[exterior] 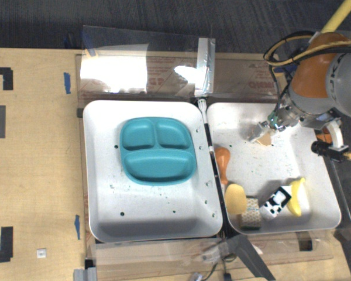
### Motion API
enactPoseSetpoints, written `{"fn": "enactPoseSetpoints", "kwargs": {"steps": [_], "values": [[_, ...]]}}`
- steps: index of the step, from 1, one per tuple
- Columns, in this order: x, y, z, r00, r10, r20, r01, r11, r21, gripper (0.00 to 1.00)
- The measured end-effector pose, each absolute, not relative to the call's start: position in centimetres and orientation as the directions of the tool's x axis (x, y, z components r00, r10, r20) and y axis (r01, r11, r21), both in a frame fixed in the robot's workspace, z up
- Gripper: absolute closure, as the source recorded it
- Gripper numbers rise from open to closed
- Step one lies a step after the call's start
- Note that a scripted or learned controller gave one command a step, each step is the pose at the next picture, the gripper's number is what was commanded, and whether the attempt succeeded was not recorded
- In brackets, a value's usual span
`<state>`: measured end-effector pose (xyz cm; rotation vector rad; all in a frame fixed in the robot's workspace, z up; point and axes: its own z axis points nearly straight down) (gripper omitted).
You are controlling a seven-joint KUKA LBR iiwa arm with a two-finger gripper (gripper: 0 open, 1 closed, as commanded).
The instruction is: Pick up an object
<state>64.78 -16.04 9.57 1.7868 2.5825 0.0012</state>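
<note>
My gripper (268, 130) hangs low over the far part of the right bin (316, 157), reaching in from the right below the arm's orange band (316, 78). A small tan piece (263, 138) lies right at its tip; whether it is gripped is hidden. An orange carrot-shaped object (222, 160) lies along the bin's left wall. A yellow rounded object (235, 198) sits below it, beside a speckled block (252, 213). A black-and-white cube (275, 202) and a yellow banana-like object (298, 196) lie near the front right.
The left bin (99, 174) holds a teal divided plate (158, 150). A clear plastic sheet (146, 69) stands behind the bins. Black and yellow cables (286, 45) loop above the arm. Plywood bench (29, 157) extends to the left.
</note>
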Motion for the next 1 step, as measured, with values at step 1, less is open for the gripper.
{"fn": "enactPoseSetpoints", "kwargs": {"steps": [1], "values": [[58.46,-8.31,21.35,-0.208,0.978,-0.001,0.978,0.208,0.007,1.0]]}}
